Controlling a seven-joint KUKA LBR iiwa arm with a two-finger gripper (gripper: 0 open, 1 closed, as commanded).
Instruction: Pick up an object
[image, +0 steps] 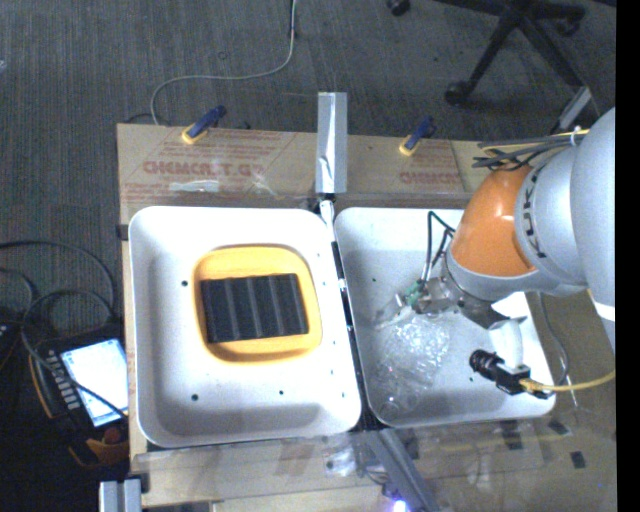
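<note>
Two white bins sit side by side, and the right bin (380, 235) holds a crumpled clear plastic bag (412, 352) near its middle. It looks light, soft and slippery, so I would pinch a raised fold, not the flat film. Left of that bin lies a yellow tray (260, 305) with a dark ribbed insert. Above the bag, the arm (520, 225) bends down steeply; I cannot tell the gripper (430, 295) state
</note>
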